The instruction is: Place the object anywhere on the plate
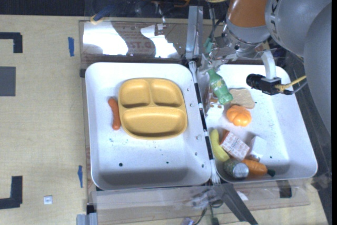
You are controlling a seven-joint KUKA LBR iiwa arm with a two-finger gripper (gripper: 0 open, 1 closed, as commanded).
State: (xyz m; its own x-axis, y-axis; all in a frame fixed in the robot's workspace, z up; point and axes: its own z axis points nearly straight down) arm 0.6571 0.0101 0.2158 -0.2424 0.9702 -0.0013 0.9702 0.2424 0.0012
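Seemingly the small green plastic bottle (219, 87), lying tilted in the right white bin (295, 129) near the divider, was the target: light, stiff and slick, best pinched across its body. The claw (215, 63) hung just above its top end; whether it stood wide or narrow I could not tell. The yellow three-compartment plate (152, 108) waited in the left bin.

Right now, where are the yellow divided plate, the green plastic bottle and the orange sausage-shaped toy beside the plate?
yellow divided plate (152, 118): camera view, on its large lower compartment.
green plastic bottle (219, 88): camera view, on its body, in the right bin.
orange sausage-shaped toy (115, 113): camera view, on its middle, left of the plate.
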